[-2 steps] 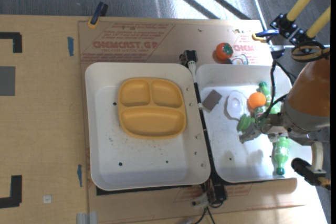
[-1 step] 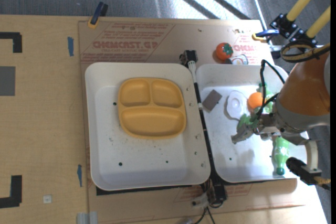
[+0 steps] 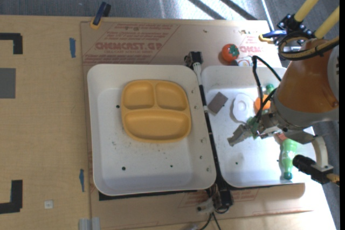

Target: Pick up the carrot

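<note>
Carrot sits in the right bin, by its right edge, mostly hidden under the arm's wrist; only an orange bit shows. Fingers reach left over the bin floor, looking narrow with nothing between them, just left of and below the carrot. Grey block and white disc lie toward the bin's far edge. Green bottle lies at the near-right corner. Left bin holds a yellow divided plate. A tomato sits on the counter beyond the right bin's far edge.

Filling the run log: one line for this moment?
arm: over right bin | gripper: low | carrot: beside arm, not held | yellow tray: left bin
</note>
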You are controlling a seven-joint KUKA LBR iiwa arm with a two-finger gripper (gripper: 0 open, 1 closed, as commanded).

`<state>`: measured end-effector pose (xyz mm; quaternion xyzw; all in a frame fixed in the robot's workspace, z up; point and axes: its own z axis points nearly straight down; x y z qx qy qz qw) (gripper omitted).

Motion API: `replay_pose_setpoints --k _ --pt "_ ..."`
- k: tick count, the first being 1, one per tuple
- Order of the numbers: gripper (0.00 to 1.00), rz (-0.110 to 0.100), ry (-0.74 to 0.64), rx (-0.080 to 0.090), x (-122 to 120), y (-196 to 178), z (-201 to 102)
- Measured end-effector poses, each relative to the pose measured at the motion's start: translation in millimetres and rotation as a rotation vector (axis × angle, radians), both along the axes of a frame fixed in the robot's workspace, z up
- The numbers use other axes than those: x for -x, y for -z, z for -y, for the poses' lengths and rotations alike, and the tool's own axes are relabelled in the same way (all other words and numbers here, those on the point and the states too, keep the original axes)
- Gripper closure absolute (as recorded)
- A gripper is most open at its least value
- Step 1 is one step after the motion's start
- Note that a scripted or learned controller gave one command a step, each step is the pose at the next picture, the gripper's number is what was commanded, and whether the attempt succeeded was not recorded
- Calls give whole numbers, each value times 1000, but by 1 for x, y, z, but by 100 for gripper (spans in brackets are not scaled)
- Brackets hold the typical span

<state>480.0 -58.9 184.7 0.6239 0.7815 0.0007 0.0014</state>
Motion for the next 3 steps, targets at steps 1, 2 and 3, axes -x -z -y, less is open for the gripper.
replay_pose_setpoints --k 1,2,3 --pt "0 0 -1 1 -107 -33 62" --pt "0 3 -209 2 -71 88 49" --pt "0 -5 330 -2 -26 91 60"
